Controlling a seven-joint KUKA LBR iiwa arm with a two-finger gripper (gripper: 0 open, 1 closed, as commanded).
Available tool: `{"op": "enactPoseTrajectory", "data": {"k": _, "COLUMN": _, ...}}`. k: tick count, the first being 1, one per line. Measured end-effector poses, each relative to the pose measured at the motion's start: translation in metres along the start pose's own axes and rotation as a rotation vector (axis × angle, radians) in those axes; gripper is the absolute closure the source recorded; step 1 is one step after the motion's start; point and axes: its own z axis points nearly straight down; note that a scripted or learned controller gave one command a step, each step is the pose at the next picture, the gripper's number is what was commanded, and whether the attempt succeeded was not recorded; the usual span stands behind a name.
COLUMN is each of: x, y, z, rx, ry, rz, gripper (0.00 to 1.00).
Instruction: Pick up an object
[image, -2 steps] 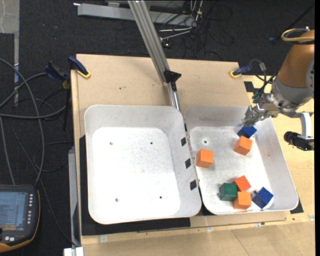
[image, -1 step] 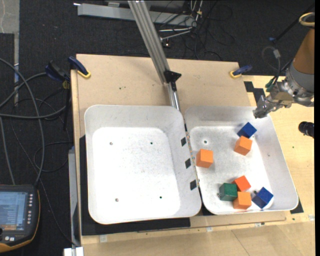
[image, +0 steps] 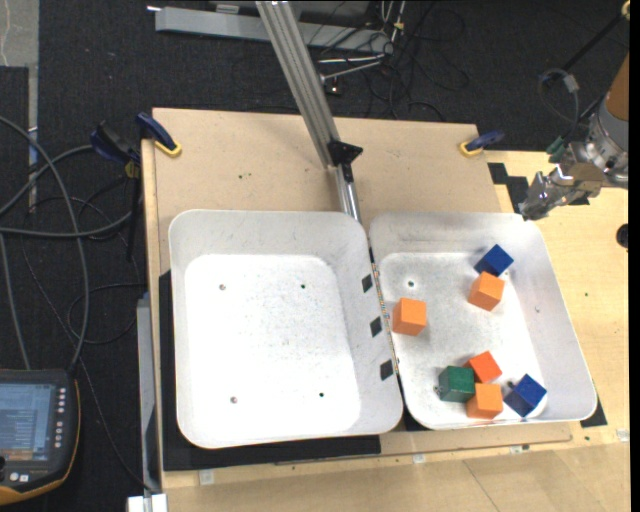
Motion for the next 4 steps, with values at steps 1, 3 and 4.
{"op": "enactPoseTrajectory", "data": {"k": 1, "x": 0.055, "y": -0.005, "z": 0.015, "rx": 0.008, "ry": 0.005, "rz": -0.004, "gripper": 1.00}}
{"op": "enactPoseTrajectory", "data": {"k": 3, "x": 0.151, "y": -0.015, "z": 0.035, "rx": 0.009, "ry": 0.004, "rz": -0.004, "gripper": 1.00}}
{"op": "enactPoseTrajectory", "data": {"k": 4, "x": 0.202, "y": -0.019, "z": 0.026, "rx": 0.007, "ry": 0.005, "rz": -0.006, "gripper": 1.00}}
